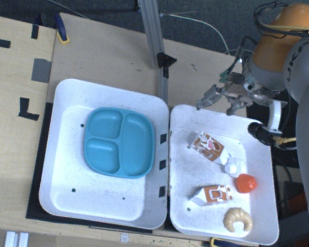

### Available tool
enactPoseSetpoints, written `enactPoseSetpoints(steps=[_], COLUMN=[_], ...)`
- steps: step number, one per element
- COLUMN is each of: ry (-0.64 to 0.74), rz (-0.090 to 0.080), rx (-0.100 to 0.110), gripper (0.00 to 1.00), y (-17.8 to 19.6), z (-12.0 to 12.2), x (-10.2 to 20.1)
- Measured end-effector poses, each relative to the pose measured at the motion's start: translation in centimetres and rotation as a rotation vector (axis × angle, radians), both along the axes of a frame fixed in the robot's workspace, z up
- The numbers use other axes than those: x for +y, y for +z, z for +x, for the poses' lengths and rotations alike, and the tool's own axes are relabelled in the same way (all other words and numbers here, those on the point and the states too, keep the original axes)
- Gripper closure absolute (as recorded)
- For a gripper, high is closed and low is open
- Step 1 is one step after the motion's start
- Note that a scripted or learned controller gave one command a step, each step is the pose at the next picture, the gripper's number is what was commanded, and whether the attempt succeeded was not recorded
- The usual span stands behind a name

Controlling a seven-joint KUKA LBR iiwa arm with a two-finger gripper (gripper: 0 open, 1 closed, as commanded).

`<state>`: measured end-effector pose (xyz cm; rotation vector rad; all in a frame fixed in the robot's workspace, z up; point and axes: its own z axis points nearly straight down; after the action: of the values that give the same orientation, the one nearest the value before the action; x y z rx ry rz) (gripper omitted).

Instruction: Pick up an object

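- Your gripper (222,103) hung spread open, gripping nothing — over the right bin's (268,147) far rim.
- Nearest below it: a carton (208,146).
- Farther: tomato (245,183), croissant (238,220).

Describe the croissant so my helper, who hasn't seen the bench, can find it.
Start at the right-hand white bin, which holds the food items. Go to its near right corner: the croissant lies there, below the red tomato. It is the curved, golden-tan piece; the two cartons beside it are boxy and printed.
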<state>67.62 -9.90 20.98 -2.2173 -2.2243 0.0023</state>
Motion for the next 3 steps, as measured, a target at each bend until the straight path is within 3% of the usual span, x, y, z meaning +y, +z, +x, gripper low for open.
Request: enactPoseSetpoints(steps=[1, 3], ry=[0.0, -0.001], rz=[0.0, 0.0], rx=[0.0, 0.006], gripper=[0.0, 0.0], y=[0.0, -10.9], z=[0.0, -0.6], x=[0.0, 0.2])
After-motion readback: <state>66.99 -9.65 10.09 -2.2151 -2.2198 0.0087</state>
